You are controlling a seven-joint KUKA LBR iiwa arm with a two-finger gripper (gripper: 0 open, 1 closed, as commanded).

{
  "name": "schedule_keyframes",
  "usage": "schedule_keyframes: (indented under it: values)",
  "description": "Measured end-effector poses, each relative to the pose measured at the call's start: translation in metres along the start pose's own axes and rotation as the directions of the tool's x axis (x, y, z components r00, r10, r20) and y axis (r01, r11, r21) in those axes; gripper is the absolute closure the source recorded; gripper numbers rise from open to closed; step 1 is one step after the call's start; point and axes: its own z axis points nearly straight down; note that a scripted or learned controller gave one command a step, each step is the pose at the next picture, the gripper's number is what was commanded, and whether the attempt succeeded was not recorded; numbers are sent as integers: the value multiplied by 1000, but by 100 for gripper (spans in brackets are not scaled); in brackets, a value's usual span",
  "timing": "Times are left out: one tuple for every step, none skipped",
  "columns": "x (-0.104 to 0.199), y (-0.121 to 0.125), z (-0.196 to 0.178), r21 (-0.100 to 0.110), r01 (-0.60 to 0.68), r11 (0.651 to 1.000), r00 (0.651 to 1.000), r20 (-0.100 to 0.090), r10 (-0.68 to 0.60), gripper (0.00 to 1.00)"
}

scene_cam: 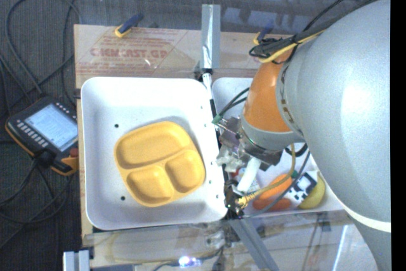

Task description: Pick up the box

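Camera view, nearest edge first: at the front of the right bin [228, 89] lie a carrot [273, 190] and a yellow fruit [315, 195]. Between them is a small black-and-white thing that I take for the box [306, 182], though so little of it is clear of the arm [342, 105] that I would not swear to it.

Just left of these hangs the claw [240, 171], low over the wall that parts the two bins, with loose cables around it. Whether it is open or closed I cannot tell, as the wrist stands in the way. Nothing can be made out in its grip, and it is near the carrot's left end but apart from the box.

Beyond the wall, a yellow tray [162, 162] lies flat in the middle of the left bin [101, 111]. Farther off, a blue clamp [129, 24] sits on the bench's far edge, and a pendant [45, 130] rests off to the left.

The risks, as I judge them:
- The claw sits nearer the wall and the carrot than the box, so closing here could catch the carrot or the bin's edge.
- The box is crowded between fruit and carrot, so a descent there could nudge it aside or pinch a neighbour with it.
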Motion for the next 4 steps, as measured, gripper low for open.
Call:
schedule_keyframes:
  values:
    - [0, 0, -5, 6, 2, 1000, 1000, 9, -2, 100]
    - [6, -4, 0, -1, -395, 919, 919, 1, 395, 100]
    - [6, -5, -5, 2, -391, 920, 920, 12, 391, 100]
    - [5, -5, -10, 4, -389, 921, 921, 24, 389, 100]
